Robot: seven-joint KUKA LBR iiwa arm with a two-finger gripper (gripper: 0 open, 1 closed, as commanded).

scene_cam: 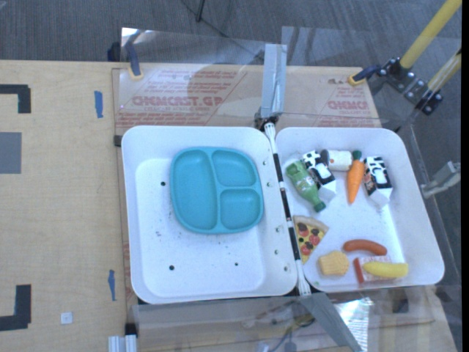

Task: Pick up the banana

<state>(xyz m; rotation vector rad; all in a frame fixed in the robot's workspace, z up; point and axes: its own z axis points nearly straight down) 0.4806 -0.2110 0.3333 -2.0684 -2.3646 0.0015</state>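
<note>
The yellow banana [385,270] lies flat near the front right corner of the right bin [414,196]. A red sausage [364,247] lies just behind it, and a yellow-brown nugget [333,264] sits to its left. A thin red stick [358,270] touches the banana's left end.
The right bin also holds a pizza slice [309,236], a green bottle [303,184], a carrot [354,180] and two black-and-white cartons [319,170] [377,177]. In the left bin [146,218] rests a teal divided plate [217,190]. Yellow poles [432,28] rise at the back right.
</note>
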